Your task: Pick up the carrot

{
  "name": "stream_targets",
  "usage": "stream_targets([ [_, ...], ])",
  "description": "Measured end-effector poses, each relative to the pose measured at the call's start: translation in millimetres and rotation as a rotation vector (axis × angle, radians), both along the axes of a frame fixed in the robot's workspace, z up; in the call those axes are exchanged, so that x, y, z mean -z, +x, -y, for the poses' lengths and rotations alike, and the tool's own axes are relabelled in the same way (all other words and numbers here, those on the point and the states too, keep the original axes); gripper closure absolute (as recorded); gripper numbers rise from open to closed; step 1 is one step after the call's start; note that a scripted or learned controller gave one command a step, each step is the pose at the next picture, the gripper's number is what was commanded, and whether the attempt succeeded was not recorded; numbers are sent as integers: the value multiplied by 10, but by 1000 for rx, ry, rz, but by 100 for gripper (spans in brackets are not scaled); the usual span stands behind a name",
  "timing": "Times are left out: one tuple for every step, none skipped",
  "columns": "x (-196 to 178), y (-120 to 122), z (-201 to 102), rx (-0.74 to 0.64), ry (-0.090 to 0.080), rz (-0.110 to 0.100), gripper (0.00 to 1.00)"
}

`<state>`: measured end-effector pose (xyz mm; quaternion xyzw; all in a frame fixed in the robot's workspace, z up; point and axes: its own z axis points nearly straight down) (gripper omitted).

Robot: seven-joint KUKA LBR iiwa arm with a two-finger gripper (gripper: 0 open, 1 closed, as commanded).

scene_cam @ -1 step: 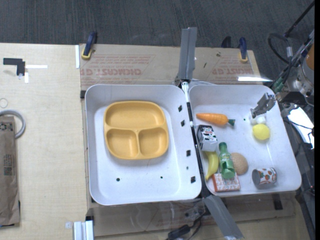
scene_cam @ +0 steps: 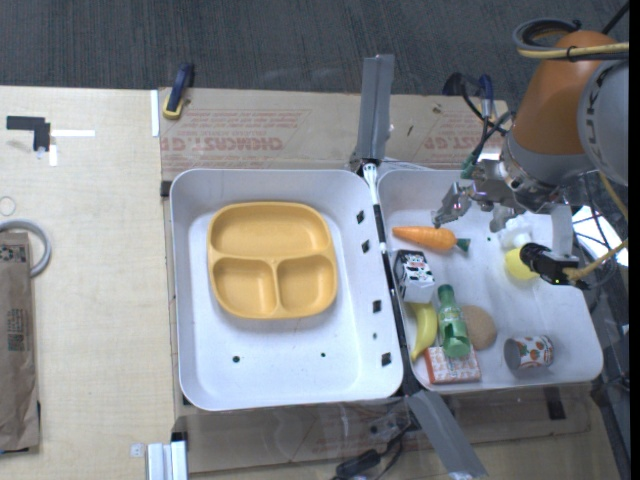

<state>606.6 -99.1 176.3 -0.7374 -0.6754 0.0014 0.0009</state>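
So far the carrot lies unlifted on the floor of the right bin, near the bin's upper left corner; the grasp is yet to come. Left of it, the left bin holds a smooth yellow sectioned tray. The metallic claw hovers just above the carrot's tapered orange body; I cannot tell its spread.

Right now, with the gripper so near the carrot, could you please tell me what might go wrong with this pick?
The tapered orange carrot lies flat, so the fingers could slide off its rounded sides or roll it. The gripper hangs just above its green-tipped end, not its middle, so a grasp may tip. The black-and-white carton sits close below the carrot and could be bumped.
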Motion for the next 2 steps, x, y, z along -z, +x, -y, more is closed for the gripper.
stream_targets([
  [787,314,-42,-130,2,13,0],
  [837,222,-9,-247,0,3,0],
])
